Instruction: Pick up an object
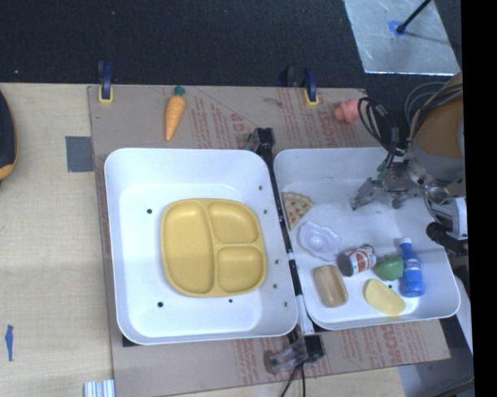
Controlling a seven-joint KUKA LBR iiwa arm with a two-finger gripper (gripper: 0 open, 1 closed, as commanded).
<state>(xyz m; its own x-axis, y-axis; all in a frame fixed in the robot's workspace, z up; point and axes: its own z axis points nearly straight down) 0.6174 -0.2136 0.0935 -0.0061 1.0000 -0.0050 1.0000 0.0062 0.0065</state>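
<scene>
Right bin (448, 309) as landmark. Gripper (378, 194) over bin's upper half, fingers spread, empty. Objects cluster along bin's lower edge, below gripper: nearest is small can (358, 260), long axis roughly across bin; blue bottle (410, 269) beside.

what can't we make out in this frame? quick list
- Gripper, camera view: its tips are small and dark over the right bin, so its state and any contact with the bin floor are unclear.
- Arm: cut off by the right side, cables across it.
- Clear plastic item: see-through on white, shape uncertain.
- Green object: partly covered by the blue bottle.
- Can: label too small to read.
</scene>
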